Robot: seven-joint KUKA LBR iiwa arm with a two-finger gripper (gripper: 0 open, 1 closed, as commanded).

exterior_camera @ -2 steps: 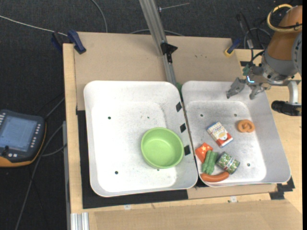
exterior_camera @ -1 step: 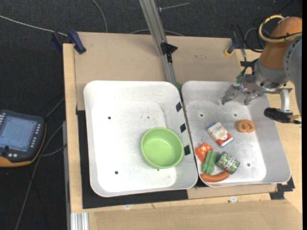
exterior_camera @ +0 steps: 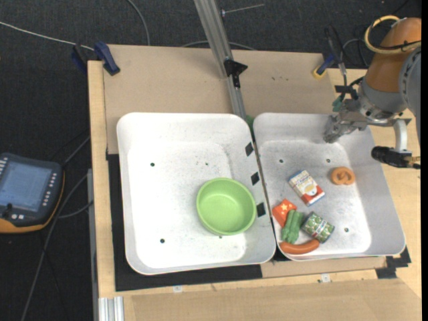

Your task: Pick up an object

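Two white bins sit side by side on the surface. The left bin (exterior_camera: 140, 179) holds one green bowl (exterior_camera: 226, 206), toward its near right corner. The right bin (exterior_camera: 374, 239) holds the small things, all in its near half.

The pincer (exterior_camera: 334, 130) hangs over the far edge of the right bin, near its far right corner. Whether it is open or closed I cannot tell; nothing shows in it.

Candidates, nearest first by my reading:
- orange ring (exterior_camera: 343, 176), by itself toward the right wall, just nearward of the pincer.
- carton (exterior_camera: 306, 186), mid-bin, long axis running from far-left to near-right.
- cluster by the near edge: red block (exterior_camera: 283, 210), green pod (exterior_camera: 291, 227), can (exterior_camera: 317, 227), sausage (exterior_camera: 299, 247). These touch or nearly touch each other.

Key relation: every object lies nearward of the pincer, and most lie leftward too. The ring is closest and stands apart, so it looks like the cleanest target. The carton would likely want the pincer closing across its short side. The cluster risks a crowded, glancing grasp.
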